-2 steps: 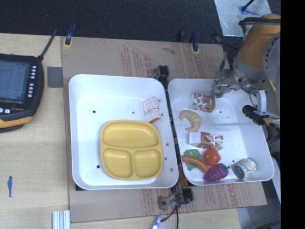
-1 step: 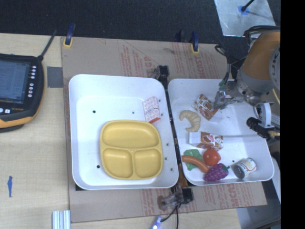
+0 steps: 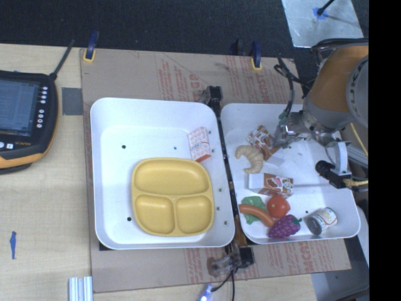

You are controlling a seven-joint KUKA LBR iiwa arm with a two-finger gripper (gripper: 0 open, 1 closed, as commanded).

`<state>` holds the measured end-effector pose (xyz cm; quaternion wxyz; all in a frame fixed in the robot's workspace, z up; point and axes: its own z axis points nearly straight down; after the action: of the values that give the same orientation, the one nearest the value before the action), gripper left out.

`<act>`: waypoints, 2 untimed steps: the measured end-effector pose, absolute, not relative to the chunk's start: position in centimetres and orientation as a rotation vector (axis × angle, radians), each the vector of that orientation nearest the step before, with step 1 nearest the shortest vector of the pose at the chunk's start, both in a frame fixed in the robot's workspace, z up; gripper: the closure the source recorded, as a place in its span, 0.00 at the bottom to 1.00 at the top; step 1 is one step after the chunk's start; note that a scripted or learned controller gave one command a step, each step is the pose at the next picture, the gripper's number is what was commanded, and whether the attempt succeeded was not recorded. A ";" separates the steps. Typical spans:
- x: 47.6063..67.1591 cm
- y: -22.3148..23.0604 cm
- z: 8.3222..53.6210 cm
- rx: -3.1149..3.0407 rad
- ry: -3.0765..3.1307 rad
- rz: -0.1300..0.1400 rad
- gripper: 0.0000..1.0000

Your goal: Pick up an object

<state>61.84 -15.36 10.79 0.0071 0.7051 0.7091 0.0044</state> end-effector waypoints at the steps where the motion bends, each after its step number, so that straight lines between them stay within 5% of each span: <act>1: 59.4 -15.6 10.8 2.201 2.211 0.020 1.00; 2: 56.5 -16.7 10.8 2.200 2.210 0.018 1.00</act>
<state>56.53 -16.72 10.75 0.0115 0.7054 0.7087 0.0059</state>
